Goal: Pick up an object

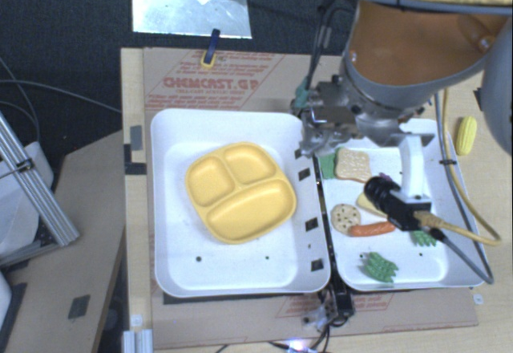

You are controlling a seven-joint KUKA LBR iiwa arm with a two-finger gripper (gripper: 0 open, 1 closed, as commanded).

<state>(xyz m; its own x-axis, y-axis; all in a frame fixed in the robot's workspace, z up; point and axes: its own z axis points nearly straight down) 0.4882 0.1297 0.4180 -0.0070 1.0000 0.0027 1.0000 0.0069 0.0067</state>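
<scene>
Your grey arm with its orange wrist band [425,6] hangs low over the far left corner of the right white bin [401,275], and its bulk hides the gripper [325,135]; you cannot tell whether the claw is released, clenched or grasping anything. The likely targets lie in that bin: a tan square cracker [353,164] just beside the gripper, a round brown cookie [345,217], an orange carrot-like stick [370,229] and a green leafy toy [379,267] nearer you. The yellow three-compartment plastic plate [240,191] sits alone in the left white bin [172,263]. Your risk: the gripper is close to the wall between the bins, so a descent could strike it. The flat cracker offers little to pinch and may slip.
</scene>
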